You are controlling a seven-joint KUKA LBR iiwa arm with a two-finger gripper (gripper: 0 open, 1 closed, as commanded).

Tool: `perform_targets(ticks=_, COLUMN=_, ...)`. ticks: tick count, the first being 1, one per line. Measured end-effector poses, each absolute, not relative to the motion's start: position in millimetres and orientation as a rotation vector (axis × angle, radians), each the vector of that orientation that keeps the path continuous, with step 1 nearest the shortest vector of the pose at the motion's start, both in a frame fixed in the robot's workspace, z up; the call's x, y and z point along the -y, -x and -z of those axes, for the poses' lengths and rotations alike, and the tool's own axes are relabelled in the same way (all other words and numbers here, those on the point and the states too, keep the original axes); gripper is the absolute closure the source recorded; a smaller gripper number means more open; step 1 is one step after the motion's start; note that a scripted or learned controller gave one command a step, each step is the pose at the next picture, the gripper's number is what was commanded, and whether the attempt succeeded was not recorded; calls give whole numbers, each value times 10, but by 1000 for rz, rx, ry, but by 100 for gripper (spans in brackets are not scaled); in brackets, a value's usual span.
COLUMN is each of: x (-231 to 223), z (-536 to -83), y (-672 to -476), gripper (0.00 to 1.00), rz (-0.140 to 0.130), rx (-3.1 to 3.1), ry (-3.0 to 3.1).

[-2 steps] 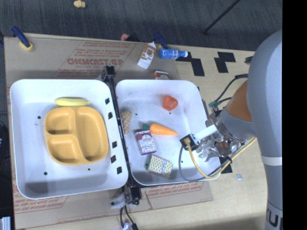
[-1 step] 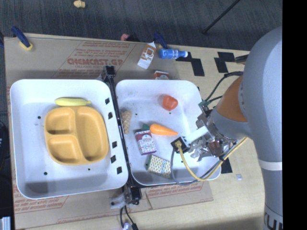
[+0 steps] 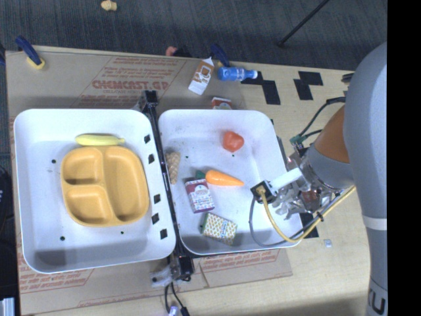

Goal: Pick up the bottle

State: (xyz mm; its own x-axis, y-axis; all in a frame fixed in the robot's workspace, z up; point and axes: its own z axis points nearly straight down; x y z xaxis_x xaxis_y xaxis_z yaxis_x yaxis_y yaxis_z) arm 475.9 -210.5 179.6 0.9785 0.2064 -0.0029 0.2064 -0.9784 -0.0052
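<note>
A small blue bottle (image 3: 237, 74) lies on its side on the cardboard behind the right bin (image 3: 263, 120), outside both bins. My gripper (image 3: 291, 201) hangs over the right bin's right rim, near its front corner and far from the bottle. A yellow cable loops below the gripper. The wrist and cabling hide how the gripper stands.
The right bin holds a red fruit (image 3: 231, 141), a carrot (image 3: 223, 178), a dark red packet (image 3: 198, 195), a patterned packet (image 3: 219, 227) and a cone (image 3: 173, 165). The left bin has a yellow divided plate (image 3: 105, 184) and a banana (image 3: 100, 139). A small carton (image 3: 201, 76) lies beside the bottle.
</note>
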Motion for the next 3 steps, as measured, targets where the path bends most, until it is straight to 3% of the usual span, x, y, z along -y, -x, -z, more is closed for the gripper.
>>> perform_targets(ticks=1, x=1713, z=-1842, y=-4758, gripper=100, rz=-8, rx=327, ry=3118)
perform_targets(ticks=2, x=2089, z=-1762, y=-4758, gripper=100, rz=-5, rx=322, ry=3121)
perform_targets(ticks=3, x=1824, z=-1750, y=-4758, gripper=100, rz=-8, rx=352, ry=3115)
